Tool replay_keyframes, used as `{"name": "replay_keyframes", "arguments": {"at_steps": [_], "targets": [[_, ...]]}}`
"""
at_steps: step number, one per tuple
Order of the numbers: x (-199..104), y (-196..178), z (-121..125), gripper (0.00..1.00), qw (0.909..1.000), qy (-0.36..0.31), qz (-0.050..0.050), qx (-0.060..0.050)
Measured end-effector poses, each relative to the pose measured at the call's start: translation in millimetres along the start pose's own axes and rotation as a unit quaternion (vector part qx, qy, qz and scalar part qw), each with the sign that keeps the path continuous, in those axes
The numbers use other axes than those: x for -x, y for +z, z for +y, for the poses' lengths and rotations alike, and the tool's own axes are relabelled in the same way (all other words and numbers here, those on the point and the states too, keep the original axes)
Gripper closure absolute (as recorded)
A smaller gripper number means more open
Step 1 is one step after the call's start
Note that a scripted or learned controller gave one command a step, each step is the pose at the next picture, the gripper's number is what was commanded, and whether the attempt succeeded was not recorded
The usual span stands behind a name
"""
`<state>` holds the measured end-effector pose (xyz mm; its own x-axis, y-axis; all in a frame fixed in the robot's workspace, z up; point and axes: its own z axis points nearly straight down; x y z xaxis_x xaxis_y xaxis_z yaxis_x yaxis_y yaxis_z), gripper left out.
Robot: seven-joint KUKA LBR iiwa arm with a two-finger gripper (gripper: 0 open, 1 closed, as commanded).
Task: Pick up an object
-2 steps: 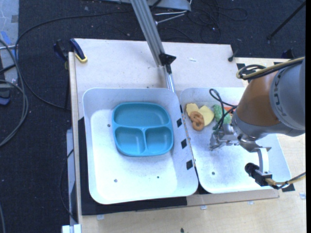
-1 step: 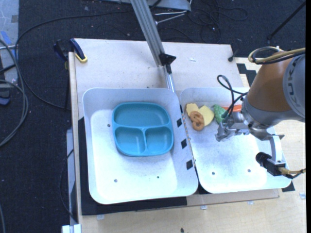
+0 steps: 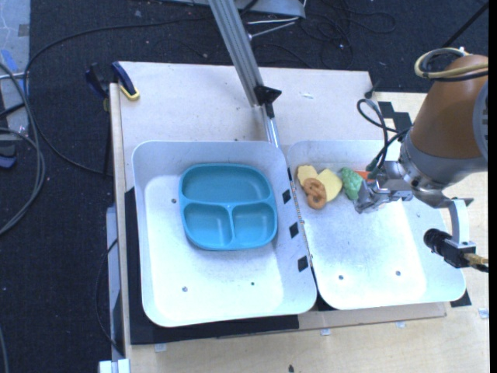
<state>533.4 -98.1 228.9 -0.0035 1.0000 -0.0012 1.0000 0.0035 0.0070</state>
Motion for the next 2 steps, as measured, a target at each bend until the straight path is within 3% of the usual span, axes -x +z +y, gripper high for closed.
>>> {"name": "replay_keyframes", "arguments": {"at_steps": [1, 2], "targets": [[0, 19, 0, 1.00, 1.0000, 0.002, 0.000, -0.004], [-49, 19, -1, 1.00, 1.0000, -0.002, 0.001, -0.004]]}}
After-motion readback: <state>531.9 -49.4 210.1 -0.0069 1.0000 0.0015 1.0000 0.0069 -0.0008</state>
